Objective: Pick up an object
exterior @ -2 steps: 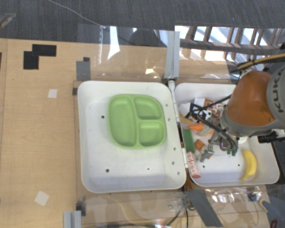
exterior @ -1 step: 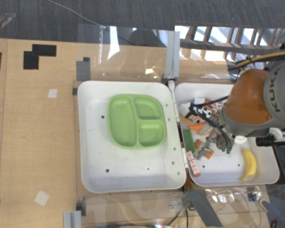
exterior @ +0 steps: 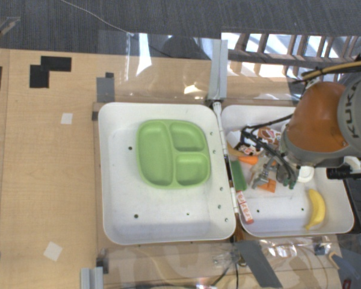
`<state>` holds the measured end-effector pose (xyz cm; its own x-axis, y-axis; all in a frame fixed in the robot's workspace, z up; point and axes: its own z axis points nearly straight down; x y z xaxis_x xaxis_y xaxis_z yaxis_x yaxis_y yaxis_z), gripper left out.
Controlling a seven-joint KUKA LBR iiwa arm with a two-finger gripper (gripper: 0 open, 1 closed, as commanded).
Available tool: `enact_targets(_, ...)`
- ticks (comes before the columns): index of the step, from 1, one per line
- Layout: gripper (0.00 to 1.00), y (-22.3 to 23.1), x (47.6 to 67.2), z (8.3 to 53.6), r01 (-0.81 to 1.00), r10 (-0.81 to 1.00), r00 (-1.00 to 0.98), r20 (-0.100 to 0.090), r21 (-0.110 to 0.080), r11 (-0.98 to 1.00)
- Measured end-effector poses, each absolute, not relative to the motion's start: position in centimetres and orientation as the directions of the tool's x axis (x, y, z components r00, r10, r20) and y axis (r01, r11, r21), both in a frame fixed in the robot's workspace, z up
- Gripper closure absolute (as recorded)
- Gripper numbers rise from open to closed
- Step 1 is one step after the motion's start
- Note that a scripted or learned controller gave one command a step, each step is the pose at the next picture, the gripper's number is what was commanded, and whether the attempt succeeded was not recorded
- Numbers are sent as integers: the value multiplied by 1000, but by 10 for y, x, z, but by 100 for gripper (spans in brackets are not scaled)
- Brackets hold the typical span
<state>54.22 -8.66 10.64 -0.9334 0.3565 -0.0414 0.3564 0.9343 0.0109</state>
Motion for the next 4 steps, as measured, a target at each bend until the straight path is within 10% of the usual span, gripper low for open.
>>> enact_targets(1,100,-21,588,264,445,445,-895,-19,11,896)
enact_targets(2,100,-84,537,98,353,353,-935,-13,4,936)
enact_targets(3,100,-94,541,293,354,354,-935,-23,5,935)
enact_targets(4,100,-92,543,301,348,348,-937,-26,6,937)
